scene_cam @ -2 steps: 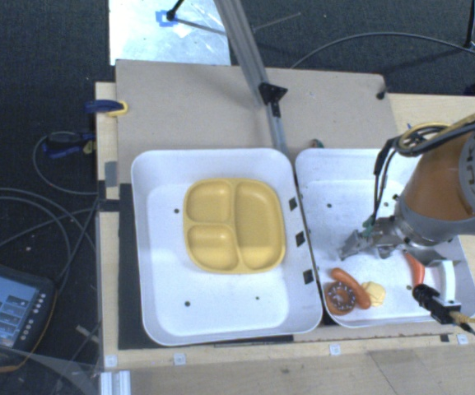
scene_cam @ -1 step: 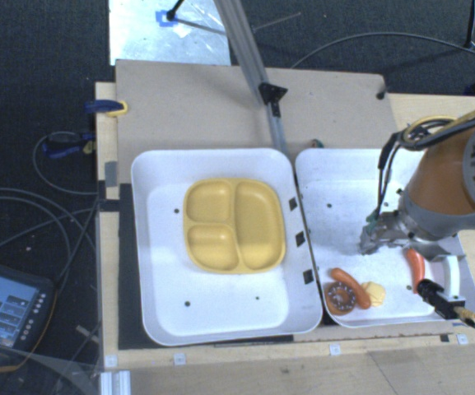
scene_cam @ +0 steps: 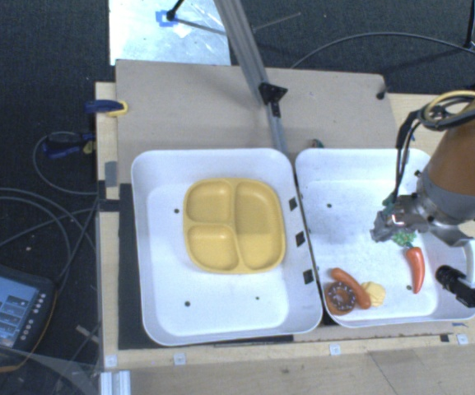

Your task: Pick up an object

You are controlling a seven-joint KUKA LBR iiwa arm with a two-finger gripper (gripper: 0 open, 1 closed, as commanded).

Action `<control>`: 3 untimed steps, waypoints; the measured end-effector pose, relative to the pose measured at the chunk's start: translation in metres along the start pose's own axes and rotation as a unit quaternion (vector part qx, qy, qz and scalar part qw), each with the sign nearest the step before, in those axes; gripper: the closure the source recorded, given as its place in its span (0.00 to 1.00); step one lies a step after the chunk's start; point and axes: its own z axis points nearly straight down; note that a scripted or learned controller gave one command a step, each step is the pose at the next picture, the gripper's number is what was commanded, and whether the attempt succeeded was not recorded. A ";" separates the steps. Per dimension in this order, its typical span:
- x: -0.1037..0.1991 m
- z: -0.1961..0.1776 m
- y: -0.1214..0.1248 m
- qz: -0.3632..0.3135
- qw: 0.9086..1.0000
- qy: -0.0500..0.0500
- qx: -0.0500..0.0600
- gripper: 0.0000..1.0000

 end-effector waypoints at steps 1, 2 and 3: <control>-0.002 -0.063 -0.002 0.000 1.000 0.000 -0.001 1.00; -0.003 -0.108 0.000 0.000 1.000 0.000 0.000 1.00; 0.044 -0.105 0.001 -0.002 1.000 0.001 0.003 1.00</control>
